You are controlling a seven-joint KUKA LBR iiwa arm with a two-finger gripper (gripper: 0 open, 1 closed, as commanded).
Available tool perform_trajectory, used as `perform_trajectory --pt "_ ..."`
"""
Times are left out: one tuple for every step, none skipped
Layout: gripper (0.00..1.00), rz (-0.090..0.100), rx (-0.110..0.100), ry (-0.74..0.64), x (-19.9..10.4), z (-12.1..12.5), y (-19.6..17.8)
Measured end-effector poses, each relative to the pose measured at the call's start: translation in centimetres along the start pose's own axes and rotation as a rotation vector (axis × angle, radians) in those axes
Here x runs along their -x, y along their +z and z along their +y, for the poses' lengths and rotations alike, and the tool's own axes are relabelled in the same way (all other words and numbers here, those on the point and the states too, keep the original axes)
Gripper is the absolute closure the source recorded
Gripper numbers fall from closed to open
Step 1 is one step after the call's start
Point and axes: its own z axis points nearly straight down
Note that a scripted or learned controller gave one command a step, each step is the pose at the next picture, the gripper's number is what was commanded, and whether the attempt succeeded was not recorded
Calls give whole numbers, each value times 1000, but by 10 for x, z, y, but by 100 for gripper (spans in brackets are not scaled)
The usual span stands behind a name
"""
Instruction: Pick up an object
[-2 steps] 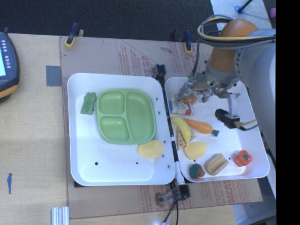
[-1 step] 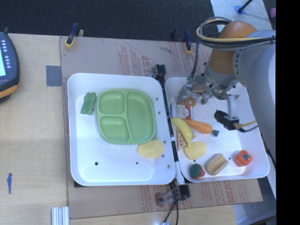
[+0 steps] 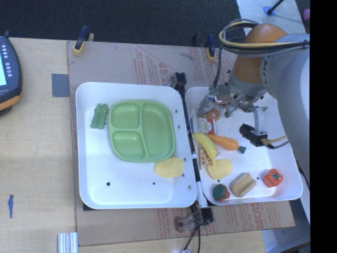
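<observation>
My gripper is low over the back left corner of the right bin, under the arm's orange band. It sits right above a white and orange packet. Just in front of it lie a yellow banana and an orange carrot that cross each other. A pale yellow piece lies below them. Along the bin's front edge are a red and green fruit, a tan bread roll and a red pepper.
The left bin holds a green divided plate, a green bean bundle at its left and a yellow chip at its front right. A black cable connector hangs over the right bin.
</observation>
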Motion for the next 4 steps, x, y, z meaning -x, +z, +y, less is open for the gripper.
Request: perform_trajectory --pt "0 0 2 4 5 0 0" --pt "0 0 1 2 4 0 0" --pt "0 0 0 1 0 0 0" --pt "0 0 2 3 6 0 0"
